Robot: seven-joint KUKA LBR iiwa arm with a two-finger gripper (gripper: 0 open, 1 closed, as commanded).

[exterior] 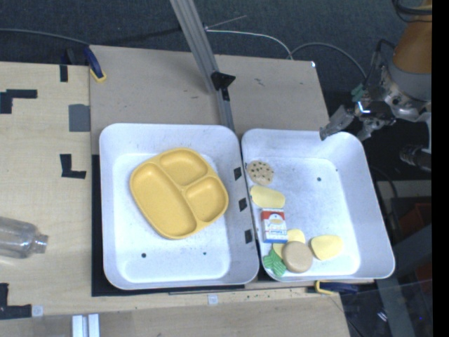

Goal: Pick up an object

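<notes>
Gripper (342,123) hovers at right bin's (365,188) corner, jaw state unclear; glossy yellow divided plate (179,192) in left bin (116,188).

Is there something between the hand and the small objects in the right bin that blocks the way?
Nothing visible does. The hand sits above the right bin's far corner; bare bin floor lies between it and the cookie and other items along the left wall.

The arm (414,55) enters from the right, its orange band uppermost, bent down toward the right bin's (351,258) far right corner. The gripper (344,121) hangs just over that corner's rim, nothing visibly held.
</notes>
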